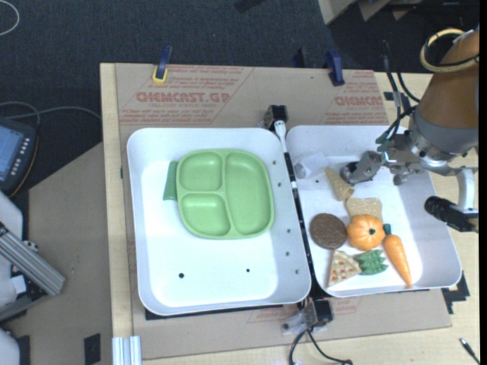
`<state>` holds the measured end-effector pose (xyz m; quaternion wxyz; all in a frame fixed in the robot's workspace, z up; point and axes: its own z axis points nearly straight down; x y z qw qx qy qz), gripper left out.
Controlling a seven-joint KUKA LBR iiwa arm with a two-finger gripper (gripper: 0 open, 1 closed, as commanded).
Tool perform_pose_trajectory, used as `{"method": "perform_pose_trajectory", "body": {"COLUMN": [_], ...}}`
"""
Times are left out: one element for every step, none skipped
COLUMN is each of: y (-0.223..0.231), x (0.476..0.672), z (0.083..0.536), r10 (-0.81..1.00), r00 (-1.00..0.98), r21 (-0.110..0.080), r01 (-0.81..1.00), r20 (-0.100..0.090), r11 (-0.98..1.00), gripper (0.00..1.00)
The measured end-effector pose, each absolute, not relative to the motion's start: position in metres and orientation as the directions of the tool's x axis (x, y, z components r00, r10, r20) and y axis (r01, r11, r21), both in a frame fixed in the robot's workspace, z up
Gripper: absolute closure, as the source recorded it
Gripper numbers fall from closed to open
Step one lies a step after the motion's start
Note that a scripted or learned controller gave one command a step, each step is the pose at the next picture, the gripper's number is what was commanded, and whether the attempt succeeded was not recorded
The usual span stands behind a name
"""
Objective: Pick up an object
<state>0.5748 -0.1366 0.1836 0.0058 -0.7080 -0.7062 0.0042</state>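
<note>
The right bin point(426, 173) holds toy food. A tan wedge point(335, 182) lies beside a slice of bread point(364, 207). In front of them sit a brown round patty point(329, 231), an orange fruit point(366, 232), a carrot point(398, 258), a green pea pod point(372, 261) and a pizza slice point(343, 267). My gripper point(359, 171) hangs low over the back of this bin, just right of and behind the tan wedge, with nothing visibly in it. The grey arm with its orange band point(450, 90) comes in from the right.
The left bin point(152, 226) holds a green divided plate point(225, 192). A small clear piece point(302, 169) lies by the right bin's left wall. Clamps point(160, 68) hold the cardboard base at the back. A black arm part point(450, 212) overhangs the right bin's right side.
</note>
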Motion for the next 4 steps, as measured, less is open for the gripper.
{"method": "perform_pose_trajectory", "body": {"y": [-0.137,-0.136,-0.136,-0.138], "x": [0.578,0.579,0.579,0.582], "z": [0.192,0.128,0.084,0.099], "r10": [1.0,1.0,1.0,1.0], "r00": [0.0,0.0,0.0,0.001], "r21": [0.0,-0.007,0.001,0.009], "r01": [1.0,1.0,1.0,1.0], "r20": [0.0,0.002,0.0,-0.005], "r11": [0.0,0.0,0.0,-0.001], "gripper": [0.0,0.0,0.0,1.0]}}
